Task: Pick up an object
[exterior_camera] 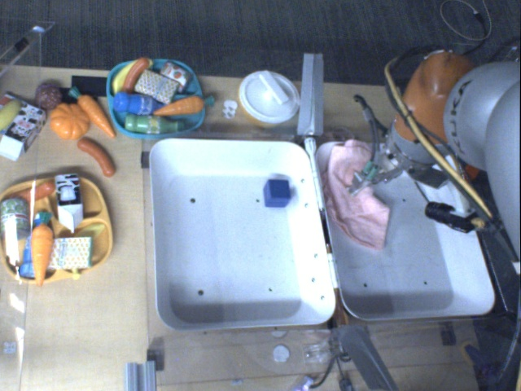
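Camera view: grey arm with orange band [431, 84] reaches in from the right, its two-finger gripper [366, 177] down over the right shallow white bin [423, 283]. Fingers sit right at the upper edge of a crumpled pink cloth [354, 198]; whether they are open, closed or pinching the fabric, cannot tell, tips too small and cluttered. Pink cloth lies in the right bin's upper-left part, against the wall next to the divider between bins.

Left shallow white bin [212, 292] holds a small blue cube [278, 191], upper right area, well apart from the gripper.

Bench [122, 316] clutter outside the bins: blue bowl [122, 126] of toy food behind the left bin, round white lidded container [269, 96] just right of it, yellow tray [102, 218] with toy items at far left. Loose orange toy pumpkin [68, 121], orange toy carrot [99, 116] and red toy sausage [97, 155] lie between bowl and tray. Black cables run along the arm over the right bin.
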Robot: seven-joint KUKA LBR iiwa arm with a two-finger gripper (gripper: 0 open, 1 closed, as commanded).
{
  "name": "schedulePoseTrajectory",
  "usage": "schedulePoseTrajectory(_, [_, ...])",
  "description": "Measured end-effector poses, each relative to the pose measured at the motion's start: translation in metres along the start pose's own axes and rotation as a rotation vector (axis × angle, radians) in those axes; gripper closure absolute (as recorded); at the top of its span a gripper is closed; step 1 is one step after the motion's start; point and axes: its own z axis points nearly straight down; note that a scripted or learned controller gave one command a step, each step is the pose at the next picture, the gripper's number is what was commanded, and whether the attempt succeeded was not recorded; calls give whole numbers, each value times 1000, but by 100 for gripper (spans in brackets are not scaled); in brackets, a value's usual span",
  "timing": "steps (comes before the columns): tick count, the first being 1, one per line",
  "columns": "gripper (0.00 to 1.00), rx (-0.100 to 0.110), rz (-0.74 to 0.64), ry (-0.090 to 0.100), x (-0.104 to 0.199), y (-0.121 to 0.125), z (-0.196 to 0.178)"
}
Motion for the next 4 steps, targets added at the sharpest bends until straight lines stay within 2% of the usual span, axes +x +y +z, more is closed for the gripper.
schedulePoseTrajectory(1, [0, 0, 0, 0, 0, 0, 0])
schedulePoseTrajectory(2, [0, 7, 14, 1, -11, -67, 11])
schedulePoseTrajectory(3, [0, 0, -190, -2, 6, -91, 10])
schedulePoseTrajectory(4, [0, 2, -98, 0, 14, -32, 11])
